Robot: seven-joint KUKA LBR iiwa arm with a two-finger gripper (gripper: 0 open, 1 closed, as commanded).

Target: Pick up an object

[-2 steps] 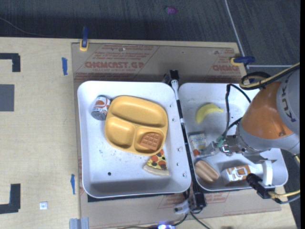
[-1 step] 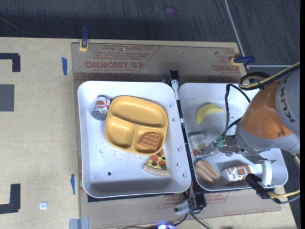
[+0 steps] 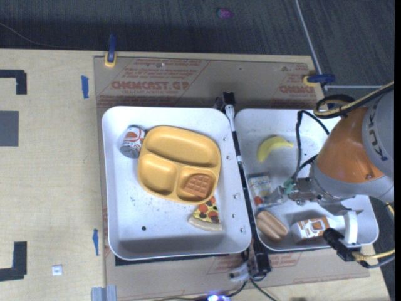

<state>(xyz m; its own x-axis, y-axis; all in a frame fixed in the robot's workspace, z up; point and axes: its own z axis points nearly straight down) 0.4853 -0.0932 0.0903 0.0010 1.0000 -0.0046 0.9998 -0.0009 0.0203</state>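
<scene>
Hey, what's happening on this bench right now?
A grey and orange robot arm reaches in over the right bin, which holds a toy banana, a hot dog, a small packet and a white carton. Its wrist sits above the middle of that bin; nothing is visibly gripped. The left bin holds a yellow divided tray, a small can and a toy pizza slice.

A light wooden bench carries a brown cardboard sheet, held by blue clamps. On the sheet two white bins sit side by side, the left bin touching the right bin. Black patches mark the bench's left side.
</scene>
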